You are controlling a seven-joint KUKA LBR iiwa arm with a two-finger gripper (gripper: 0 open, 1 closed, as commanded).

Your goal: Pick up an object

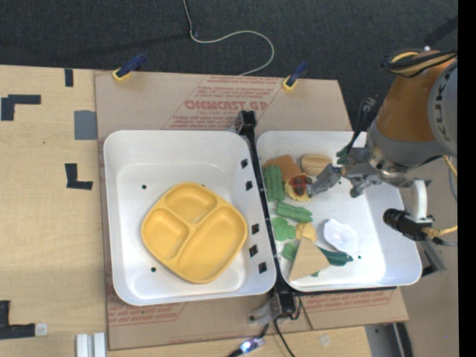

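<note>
surroundings: dark grey carpeted floor [335, 21] fills the top of the view, with a thin pale cable [238, 39] looping across it.
tabletop: light wooden tabletop [44, 222] with dark angular marks on its left part; a brown cardboard sheet with red print [216, 106] lies on it, pinned at its far edge by two blue and yellow clamps [130, 67].
left bin: shallow white plastic bin on the left [123, 162] sits on the cardboard and carries one yellow three-compartment plastic plate [195, 231], lying flat near the bin's middle.
right bin: shallow white plastic bin on the right [387, 262] touches the left bin along a black divider strip [256, 199].
objects: a loose pile of toy pieces lies in the left half of the right bin. at the far end, a tan bread-like piece [315, 161] beside a brown rounded piece [281, 164]; below them a ribbed green pod-shaped piece [274, 182] and a small red and yellow piece [298, 185]; further toward the near end a green leafy piece [293, 212], a round white lid-like piece [341, 236], and a tan wedge-shaped piece [306, 260].
arm: grey arm with orange band [416, 103] reaches in from the right over the right bin.
gripper: grey two-finger gripper [341, 180] hangs low over the far part of the right bin, with one finger [322, 181] angled toward the red and yellow piece; fingers spread apart, nothing seen between them.
pick status: no piece lifted; all rest in the bins.
</note>
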